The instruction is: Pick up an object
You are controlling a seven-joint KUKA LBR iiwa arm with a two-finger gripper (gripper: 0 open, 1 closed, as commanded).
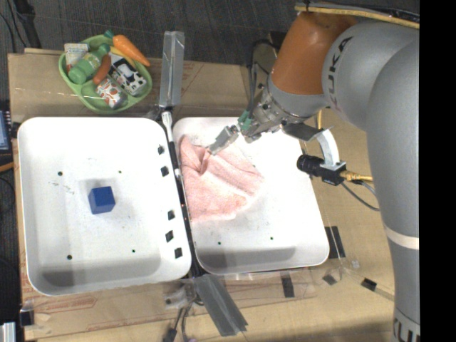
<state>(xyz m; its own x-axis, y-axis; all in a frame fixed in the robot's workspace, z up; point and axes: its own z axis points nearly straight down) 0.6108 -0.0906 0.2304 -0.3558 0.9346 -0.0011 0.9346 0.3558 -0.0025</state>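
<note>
right bin: shallow white plastic bin (299, 226), holds crumpled pink cloth (217, 180) against its left wall, toward back.
left bin: shallow white plastic bin (43, 191), holds small blue cube (102, 199) near middle, well apart from cloth.
arm: grey with orange band, reaching in from right, tilted down over back of right bin.
gripper (216, 144): tip at upper edge of cloth, touching or just above a raised fold; contact not resolvable.
jaws: cannot tell how far open; cannot tell if any cloth caught between them.
likely target: pink cloth, judged from gripper position.
handling, cloth: soft, limp, light; will drape and stretch on lift, may slide out of shallow pinch; not fragile.
grasp point, cloth: a raised ridge or bunched fold near top edge, pinched deep; flat areas offer nothing to close on.
handling, cube: rigid, light, smooth; flat opposite faces suit a pinch.
off-task: green bowl (75, 84) of toy food on counter (214, 77) behind left bin.
risk: thin pinch, cloth slipping free.
</note>
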